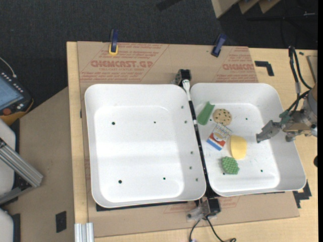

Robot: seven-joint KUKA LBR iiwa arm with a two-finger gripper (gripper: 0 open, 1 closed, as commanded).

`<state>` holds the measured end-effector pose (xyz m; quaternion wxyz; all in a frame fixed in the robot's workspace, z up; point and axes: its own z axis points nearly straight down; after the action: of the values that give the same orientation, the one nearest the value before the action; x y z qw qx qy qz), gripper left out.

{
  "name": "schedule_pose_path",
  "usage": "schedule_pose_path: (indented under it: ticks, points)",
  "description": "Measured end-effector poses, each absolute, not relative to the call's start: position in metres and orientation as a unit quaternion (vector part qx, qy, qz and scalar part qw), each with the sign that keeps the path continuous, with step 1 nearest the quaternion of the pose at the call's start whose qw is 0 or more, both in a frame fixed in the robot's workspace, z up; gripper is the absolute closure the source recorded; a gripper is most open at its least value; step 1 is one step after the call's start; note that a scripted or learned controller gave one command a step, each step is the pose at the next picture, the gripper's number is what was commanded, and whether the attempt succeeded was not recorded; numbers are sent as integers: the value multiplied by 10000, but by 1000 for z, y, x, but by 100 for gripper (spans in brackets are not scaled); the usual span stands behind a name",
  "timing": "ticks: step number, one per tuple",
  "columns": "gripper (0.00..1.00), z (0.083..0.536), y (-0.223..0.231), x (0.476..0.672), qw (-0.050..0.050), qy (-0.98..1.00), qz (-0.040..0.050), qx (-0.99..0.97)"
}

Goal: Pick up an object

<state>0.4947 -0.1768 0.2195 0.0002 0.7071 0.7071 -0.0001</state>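
Observation:
The right bin (290,160) holds several small objects. A green bar (204,113) lies near the bin's left wall, with a speckled round cookie (222,116) beside it. Below them are a small red, white and blue carton (218,136), a yellow rounded object (238,147) and a green textured piece (230,165). My gripper (277,134) hovers over the right side of this bin, to the right of the yellow object and apart from it. Its fingers are spread open with nothing between them.
The left bin (93,135) sits beside the right one, with a black divider strip (194,130) between them. Both rest on a cardboard sheet (151,59) held by blue clamps (114,43). Cables (295,74) hang at the right edge.

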Motion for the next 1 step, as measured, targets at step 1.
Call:
schedule_pose_path:
  ticks: [1]
  points:
    - [100, 230, -177, 496, 19, 7074, 5, 7068]
